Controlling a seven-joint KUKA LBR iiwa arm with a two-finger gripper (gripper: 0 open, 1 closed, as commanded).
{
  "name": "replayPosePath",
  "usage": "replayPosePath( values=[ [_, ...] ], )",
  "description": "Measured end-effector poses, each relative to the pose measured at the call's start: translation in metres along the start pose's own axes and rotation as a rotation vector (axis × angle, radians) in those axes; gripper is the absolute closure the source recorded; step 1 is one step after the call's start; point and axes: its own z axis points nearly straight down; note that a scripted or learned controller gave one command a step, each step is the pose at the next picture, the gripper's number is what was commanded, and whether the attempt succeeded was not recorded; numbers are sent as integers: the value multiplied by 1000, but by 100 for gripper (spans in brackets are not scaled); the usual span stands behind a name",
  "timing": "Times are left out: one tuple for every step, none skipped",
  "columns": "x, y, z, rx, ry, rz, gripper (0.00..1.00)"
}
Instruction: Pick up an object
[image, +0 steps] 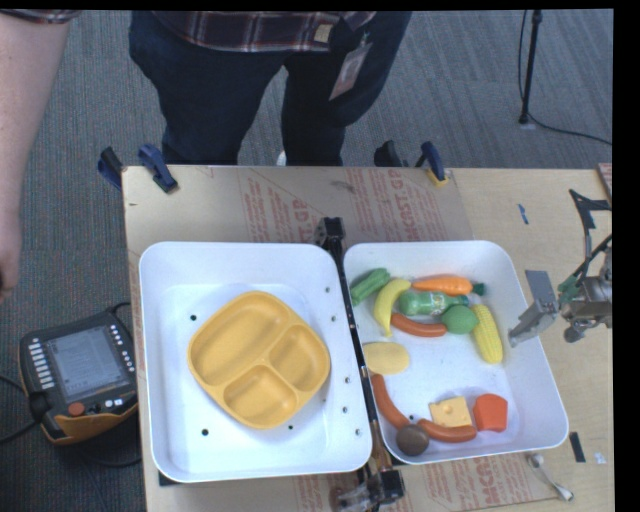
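The right bin (540, 400) holds several toy foods. Among them are a yellow corn cob (487, 333), a green lime (459, 319), a carrot (442, 285), a banana (386, 302), a cucumber (368, 284) and a red sausage (418, 326). Nearer the front lie a pale yellow lemon (386, 357), a cheese wedge (451, 411), an orange-red block (490, 411), a brown ball (411, 439) and a long curved sausage (384, 398). My gripper (535, 308) hangs over the bin's right rim, just right of the corn, open with nothing between its fingers.
The left bin (160, 300) carries a yellow divided plate (260, 357). A person (270, 70) stands at the bench's far side. A teach pendant (75, 372) lies off the bench at the left. Blue clamps (158, 165) grip the far edge.
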Motion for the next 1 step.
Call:
replayPosePath(
  values=[
    [18, 36, 104, 3, 3, -59, 0]
  ],
)
